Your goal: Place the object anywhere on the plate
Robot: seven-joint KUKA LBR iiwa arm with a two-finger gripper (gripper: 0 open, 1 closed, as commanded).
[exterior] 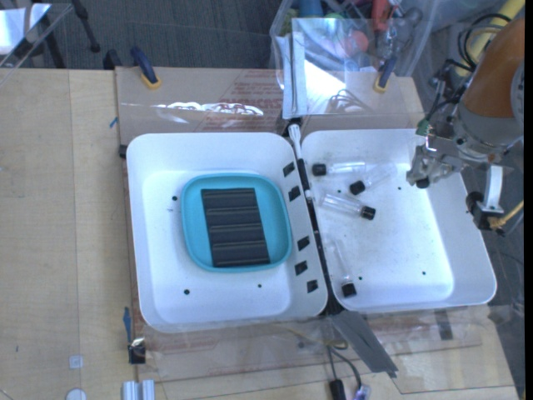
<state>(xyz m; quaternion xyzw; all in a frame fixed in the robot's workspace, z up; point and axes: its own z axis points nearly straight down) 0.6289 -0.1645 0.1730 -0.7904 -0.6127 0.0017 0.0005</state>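
A teal square plate (192, 223) lies in the middle of the left white bin (158, 294). On it rests a dark grey ribbed rectangular block (237, 226), flat and well inside the plate's rim. My gripper (420, 176) hangs over the far right part of the right bin (437, 265), well apart from the plate and the block. Nothing shows beneath or in the gripper. The grey arm with its orange band (500, 65) comes in from the upper right.
Several clear tubes with black caps (348, 207) lie scattered in the right bin's left half. A row of black clips (297, 219) runs along the ridge between the bins. A clear box of colourful items (358, 7) stands behind the bins.
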